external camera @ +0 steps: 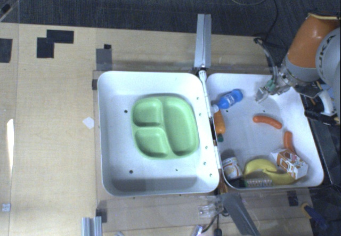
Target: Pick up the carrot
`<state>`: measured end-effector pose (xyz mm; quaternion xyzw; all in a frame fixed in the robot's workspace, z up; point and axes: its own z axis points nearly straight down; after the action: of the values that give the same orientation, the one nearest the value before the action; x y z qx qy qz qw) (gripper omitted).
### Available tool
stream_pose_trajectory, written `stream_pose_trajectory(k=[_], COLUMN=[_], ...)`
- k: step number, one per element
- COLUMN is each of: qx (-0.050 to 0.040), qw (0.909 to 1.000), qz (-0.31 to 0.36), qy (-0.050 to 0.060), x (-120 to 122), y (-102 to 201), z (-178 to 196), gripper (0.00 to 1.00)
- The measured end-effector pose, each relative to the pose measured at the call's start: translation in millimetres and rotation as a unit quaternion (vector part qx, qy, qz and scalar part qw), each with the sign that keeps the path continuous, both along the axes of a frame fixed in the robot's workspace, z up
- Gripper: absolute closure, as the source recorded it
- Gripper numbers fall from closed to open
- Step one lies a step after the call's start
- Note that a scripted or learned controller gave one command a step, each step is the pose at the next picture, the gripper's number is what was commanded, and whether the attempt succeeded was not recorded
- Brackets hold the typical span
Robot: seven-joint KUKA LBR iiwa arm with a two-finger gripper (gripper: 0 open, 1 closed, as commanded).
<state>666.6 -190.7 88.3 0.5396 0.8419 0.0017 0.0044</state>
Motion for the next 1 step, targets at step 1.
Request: stream_pose_trajectory(k=[1], qx=[0.0001], qw=[0.9978], qz=[-0.066], qy=[0.0], x=[-41.7], y=[-15.0], z=[149.6], gripper=[1.0])
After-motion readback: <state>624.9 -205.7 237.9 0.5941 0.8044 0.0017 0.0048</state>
